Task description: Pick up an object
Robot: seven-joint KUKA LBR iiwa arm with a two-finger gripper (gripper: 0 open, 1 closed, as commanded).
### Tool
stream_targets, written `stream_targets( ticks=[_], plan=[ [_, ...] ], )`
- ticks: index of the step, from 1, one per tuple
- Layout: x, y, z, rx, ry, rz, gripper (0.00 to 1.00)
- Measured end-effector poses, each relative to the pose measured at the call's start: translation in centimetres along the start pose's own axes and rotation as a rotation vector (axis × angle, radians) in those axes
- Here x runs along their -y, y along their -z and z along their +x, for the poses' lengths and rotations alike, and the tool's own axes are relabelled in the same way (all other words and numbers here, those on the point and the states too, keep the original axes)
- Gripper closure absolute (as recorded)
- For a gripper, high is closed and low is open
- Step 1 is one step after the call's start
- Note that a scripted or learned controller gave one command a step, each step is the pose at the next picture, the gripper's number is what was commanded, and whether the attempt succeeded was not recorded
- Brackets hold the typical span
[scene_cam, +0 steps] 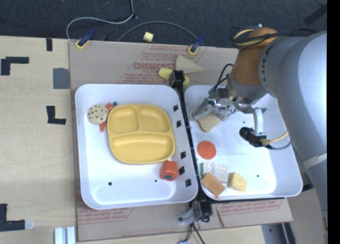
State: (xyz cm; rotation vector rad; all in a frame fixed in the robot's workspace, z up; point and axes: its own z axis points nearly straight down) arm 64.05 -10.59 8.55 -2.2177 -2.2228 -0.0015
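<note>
Tan bread piece (208, 123) sits on the floor of the right bin (276, 176), at its ten o'clock corner. The hand (217, 106) is down at it, at one o'clock of it; grip unclear, I can't tell. Nothing lifted yet, the pick remains.

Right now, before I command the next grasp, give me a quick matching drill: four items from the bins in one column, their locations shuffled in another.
Items:
1. yellow divided plastic plate
2. round speckled cookie
3. flat orange disc
4. tan bread-like chunk

Places:
A. right bin, just below the end effector
B. left bin, centre
C. right bin, left part, mid-height
D. left bin, upper left

Pairs: 1-B, 2-D, 3-C, 4-A
</note>
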Motion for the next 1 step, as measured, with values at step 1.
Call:
stream_targets(
  ticks=[1],
  plan=[
    [-0.05,1.09,0.08,0.0,0.002,-0.004,1.0]
  ],
)
